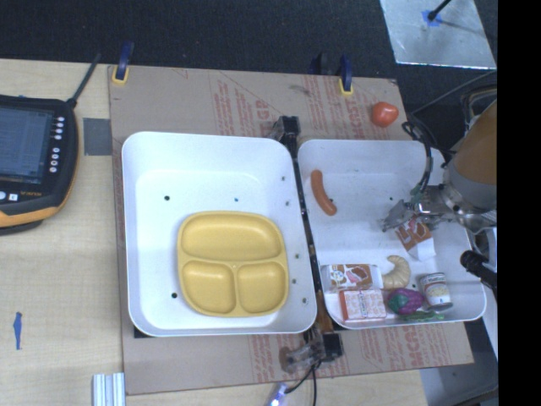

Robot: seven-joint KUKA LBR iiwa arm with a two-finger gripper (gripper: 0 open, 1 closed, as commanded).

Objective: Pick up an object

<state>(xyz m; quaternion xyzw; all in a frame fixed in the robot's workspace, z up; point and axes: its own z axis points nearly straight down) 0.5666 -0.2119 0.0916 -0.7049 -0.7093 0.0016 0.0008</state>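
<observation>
The metal claw hovers low over a small brown-and-white packet in the right shallow white bin, apparently lining up a grasp, though its spread cannot be told.

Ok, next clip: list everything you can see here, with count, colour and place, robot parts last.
Bins: 2, white, side by side on the cardboard sheet.
Divided plate: 1, yellow, in the left bin.
Sausage: 1, orange-red, upper left of the right bin.
Packets: 2, red and white, front of the right bin.
Croissant-shaped piece: 1, tan, right bin, by the packets.
Purple and green item: 1, front of the right bin.
Small jar: 1, front right corner.
Tomato: 1, red, on the cardboard behind the right bin.
Handheld console: 1, orange and black, far left.
Arm: 1, grey with orange.
Gripper: 1, over a small brown packet in the right bin.
</observation>
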